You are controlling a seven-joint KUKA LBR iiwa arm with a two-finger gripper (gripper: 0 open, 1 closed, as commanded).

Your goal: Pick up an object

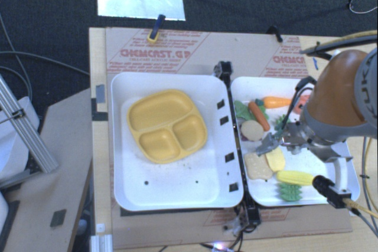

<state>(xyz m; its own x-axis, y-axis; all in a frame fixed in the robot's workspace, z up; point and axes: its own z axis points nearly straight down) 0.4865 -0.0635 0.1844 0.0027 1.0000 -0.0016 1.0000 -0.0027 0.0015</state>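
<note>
Yellow corn point(298, 177) lies nearest in the right bin point(354, 186), a pale slice point(275, 159) just beyond it, directly under the fingers point(273, 143); their spread is unclear. Descending squarely should help. Carrots point(276, 102) lie farther back.

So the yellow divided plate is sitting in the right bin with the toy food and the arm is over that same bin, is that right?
Not quite. The camera view shows the yellow divided plate alone in the left bin, not the right one. The rest holds: the toy food lies in the right bin, and the arm is over that same bin.
</note>
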